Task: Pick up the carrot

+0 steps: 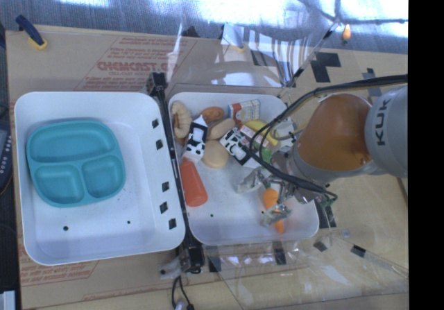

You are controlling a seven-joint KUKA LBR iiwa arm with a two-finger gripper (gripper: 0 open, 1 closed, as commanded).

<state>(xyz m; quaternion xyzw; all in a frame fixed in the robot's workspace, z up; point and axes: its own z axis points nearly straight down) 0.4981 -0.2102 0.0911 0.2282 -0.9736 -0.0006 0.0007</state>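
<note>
The carrot [270, 197] is a small orange piece lying near the front right corner of the right bin [229, 229]. A further orange bit of it shows at the bin's front edge, past a metal finger. My gripper [264, 197] reaches in from the right and hangs low over the carrot. Its fingers [248, 182] stand apart, one to the carrot's upper left and one across its lower end. The gripper is open, and the carrot rests on the bin floor between the fingers.
An orange-red bottle-like toy [193, 182] lies at the right bin's left wall. Several food toys and cartons [236, 142] crowd that bin's back half. A teal divided plate [75, 161] sits in the left bin [104, 232]. Black cables loop over the wrist.
</note>
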